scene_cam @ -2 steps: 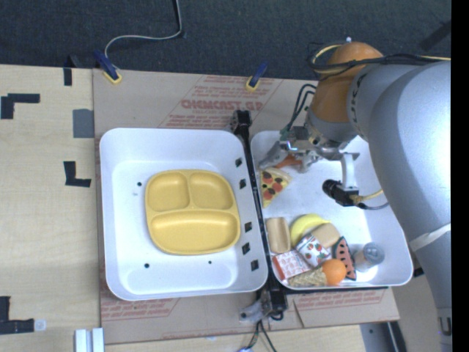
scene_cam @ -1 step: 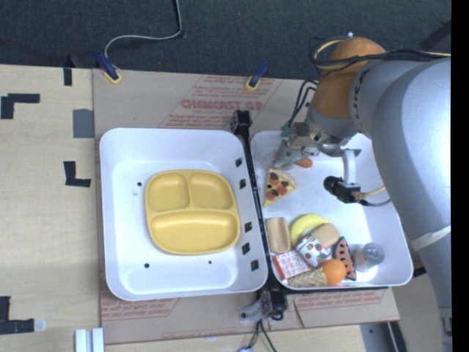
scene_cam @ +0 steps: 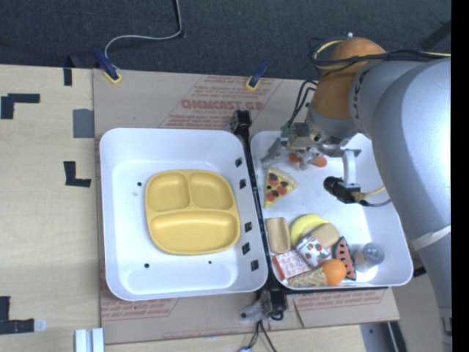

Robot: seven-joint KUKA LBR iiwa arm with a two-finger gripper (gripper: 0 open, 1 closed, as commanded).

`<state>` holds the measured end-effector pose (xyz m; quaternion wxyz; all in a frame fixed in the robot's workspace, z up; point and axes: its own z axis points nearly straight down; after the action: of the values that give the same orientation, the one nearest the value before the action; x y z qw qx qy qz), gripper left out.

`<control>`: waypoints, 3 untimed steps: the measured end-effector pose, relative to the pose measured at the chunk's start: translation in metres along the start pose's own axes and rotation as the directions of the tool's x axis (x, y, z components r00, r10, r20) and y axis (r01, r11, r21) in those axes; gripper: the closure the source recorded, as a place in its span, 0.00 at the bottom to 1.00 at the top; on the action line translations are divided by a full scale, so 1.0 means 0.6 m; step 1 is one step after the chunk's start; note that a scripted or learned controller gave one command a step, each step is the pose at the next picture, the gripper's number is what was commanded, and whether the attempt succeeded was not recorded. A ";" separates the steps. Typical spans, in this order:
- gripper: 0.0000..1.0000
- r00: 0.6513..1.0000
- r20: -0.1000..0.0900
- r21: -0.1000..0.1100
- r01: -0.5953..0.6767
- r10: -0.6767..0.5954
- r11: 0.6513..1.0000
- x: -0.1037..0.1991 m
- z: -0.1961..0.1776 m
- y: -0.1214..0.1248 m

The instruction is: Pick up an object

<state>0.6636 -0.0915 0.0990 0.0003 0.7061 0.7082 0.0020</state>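
Glossy white plastic bins, matt yellow plastic divided plate, brown cardboard underlay, pale wood-look bench.

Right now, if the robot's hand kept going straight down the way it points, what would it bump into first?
Probably the small orange and red toy pieces just under the hand, near the top of the right bin. Height is hard to judge from above, so it might already be touching them.

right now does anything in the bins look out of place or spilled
Nothing stands out. The yellow plate lies flat in the left bin; the toy food sits piled at the near end of the right bin, with a pizza slice apart.
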 end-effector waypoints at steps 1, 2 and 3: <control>1.00 1.000 0.000 0.001 0.001 -0.001 1.000 0.001 -0.016 0.000; 0.00 1.000 0.000 0.001 0.001 -0.001 1.000 0.001 -0.015 0.000; 1.00 1.000 -0.001 0.002 0.002 -0.002 1.000 0.001 -0.031 0.000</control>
<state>0.6635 -0.0907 0.1177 -0.0007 0.7055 0.7087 0.0018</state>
